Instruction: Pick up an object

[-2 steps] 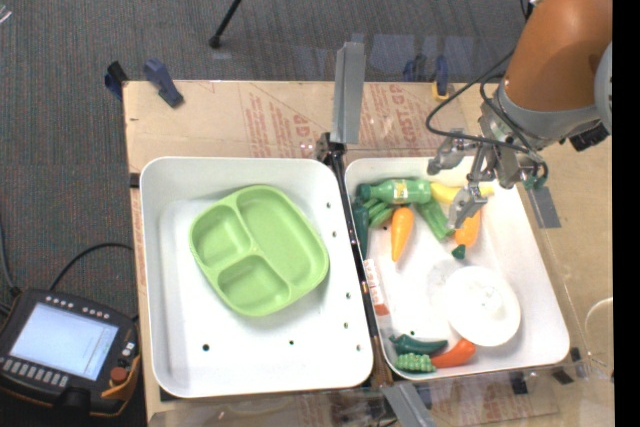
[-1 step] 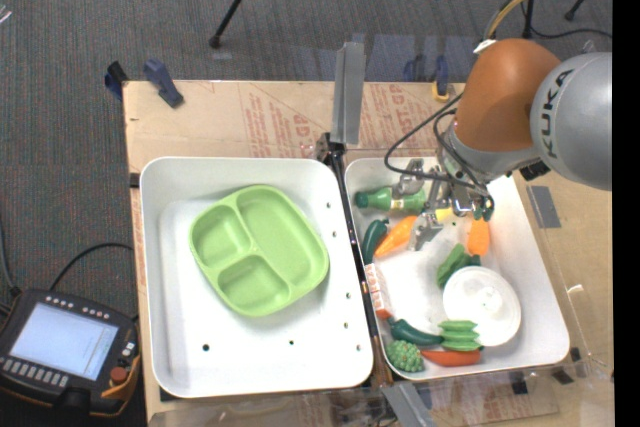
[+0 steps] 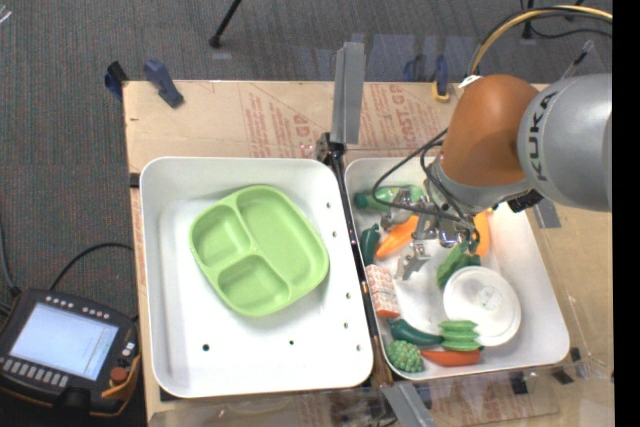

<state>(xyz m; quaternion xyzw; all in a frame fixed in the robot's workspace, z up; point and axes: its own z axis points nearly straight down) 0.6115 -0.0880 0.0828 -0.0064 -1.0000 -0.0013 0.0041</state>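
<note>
gripper [image 3: 425, 240] hangs low in the right bin [image 3: 548, 300], over the toy food pile [image 3: 405, 235] left of the white lid [image 3: 482, 303] — can't tell how far open or if it grips anything. left bin [image 3: 165, 315]: one green divided plate [image 3: 259, 249].

The green plate [image 3: 259, 249] looks like smooth, matt plastic. Both white bins [image 3: 170, 355] look like smooth plastic too. The arm [image 3: 570, 140] has a shiny grey shell and a glossy orange band [image 3: 487, 127]. By the jaws, the toy foods [image 3: 440, 340] look like shiny plastic. The bench [image 3: 240, 115] looks like rough brown cardboard.
</note>
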